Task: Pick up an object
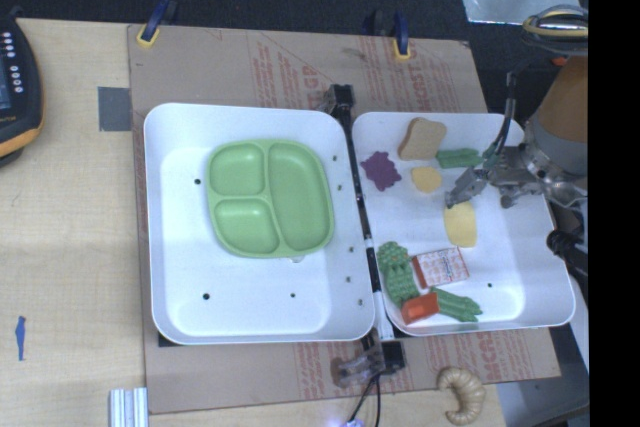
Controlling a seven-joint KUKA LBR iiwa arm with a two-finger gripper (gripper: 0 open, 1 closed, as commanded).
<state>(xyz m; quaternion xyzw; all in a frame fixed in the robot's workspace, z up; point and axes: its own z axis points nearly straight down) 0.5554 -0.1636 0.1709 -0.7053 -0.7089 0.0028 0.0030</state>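
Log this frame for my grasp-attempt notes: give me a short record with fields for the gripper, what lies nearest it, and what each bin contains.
gripper: gripper low over the right bin, nothing seen between its fingers
nearest item: yellow block, just below the fingertips in the view
other right bin items: bread slice, purple piece, small yellow piece, green piece, red and white packet, green and red toy vegetables
left bin: left bin holds a green divided plate

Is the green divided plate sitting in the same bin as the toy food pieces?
No. The green divided plate lies in the left bin, while the toy food pieces are in the right bin.
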